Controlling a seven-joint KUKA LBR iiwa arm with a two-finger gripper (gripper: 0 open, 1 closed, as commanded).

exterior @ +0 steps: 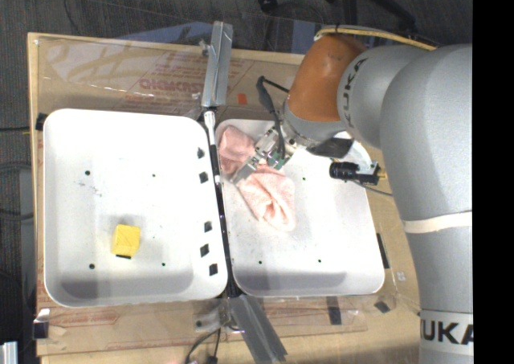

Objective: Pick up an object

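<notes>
**Pincer down on the pink cloth in the right bin**

We see the pincer (255, 163) lowered into the right bin (353, 270), near its far left corner, right over a crumpled pink cloth (269, 194). We cannot tell whether it is spread or pressed together, nor whether the cloth is pinched. In the left bin (72, 133), a small yellow block (126, 240) lies toward the near left corner of the table (96, 65).
</notes>
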